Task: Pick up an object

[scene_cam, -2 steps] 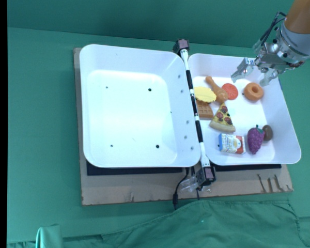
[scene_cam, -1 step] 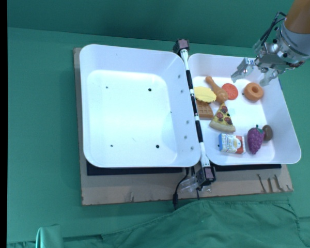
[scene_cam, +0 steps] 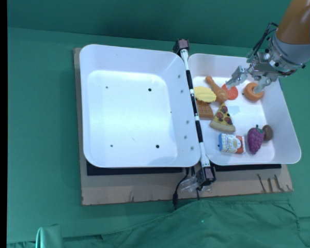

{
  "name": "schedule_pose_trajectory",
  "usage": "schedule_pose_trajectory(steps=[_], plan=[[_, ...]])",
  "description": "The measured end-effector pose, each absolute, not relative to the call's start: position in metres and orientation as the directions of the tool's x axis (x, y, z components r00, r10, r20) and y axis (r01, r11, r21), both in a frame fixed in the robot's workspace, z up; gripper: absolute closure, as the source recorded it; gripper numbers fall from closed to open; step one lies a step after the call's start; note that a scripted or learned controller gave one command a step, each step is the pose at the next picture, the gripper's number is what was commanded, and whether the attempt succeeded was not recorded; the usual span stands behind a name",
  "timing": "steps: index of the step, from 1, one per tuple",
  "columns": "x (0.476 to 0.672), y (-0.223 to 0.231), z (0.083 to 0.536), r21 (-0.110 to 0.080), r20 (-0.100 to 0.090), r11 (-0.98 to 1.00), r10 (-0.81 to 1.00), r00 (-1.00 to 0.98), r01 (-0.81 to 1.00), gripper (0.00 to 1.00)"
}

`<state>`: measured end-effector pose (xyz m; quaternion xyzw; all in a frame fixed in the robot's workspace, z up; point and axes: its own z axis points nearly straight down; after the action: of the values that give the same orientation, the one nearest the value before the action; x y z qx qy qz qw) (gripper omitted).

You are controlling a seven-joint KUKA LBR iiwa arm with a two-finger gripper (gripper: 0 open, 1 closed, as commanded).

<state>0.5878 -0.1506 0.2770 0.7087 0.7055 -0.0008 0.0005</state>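
1. Your gripper point(scene_cam: 249, 79) hangs over the far part of the right bin point(scene_cam: 292, 133), above its contents; its two fingers stand apart, one toward the tomato side, one over the doughnut; nothing sits between them.
2. The doughnut point(scene_cam: 253, 92), orange and ring-shaped, lies flat just under the nearer finger; being round, it has no long axis to report.
3. The drumstick point(scene_cam: 217, 88) lies with its long axis on a diagonal, thin bone end pointing to the far left, thick end toward the red tomato point(scene_cam: 231, 92), which it touches.
4. The yellow lemon piece point(scene_cam: 204, 93) lies beside the divider point(scene_cam: 195, 112), long axis roughly across the bin; the waffle point(scene_cam: 204, 109) sits just in front of it.
5. The pizza slice point(scene_cam: 222, 119) points its tip away from you, crust toward the near rim.
6. The juice carton point(scene_cam: 231, 143), grape bunch point(scene_cam: 255, 139) and a small brown item point(scene_cam: 267, 133) sit along the near side; the grapes stand lengthwise, stem away.
7. The left bin point(scene_cam: 93, 61) lies alongside.
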Motion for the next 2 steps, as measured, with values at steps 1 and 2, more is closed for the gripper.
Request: schedule_pose_trajectory(steps=[1,2], plan=[[0.587,-0.145,0.218,-0.004,-0.001,-0.004,1.000,0.004,1.000,0.00],[0.590,-0.147,0.184,0.008,-0.003,-0.003,1.000,0.003,1.000,0.00]])
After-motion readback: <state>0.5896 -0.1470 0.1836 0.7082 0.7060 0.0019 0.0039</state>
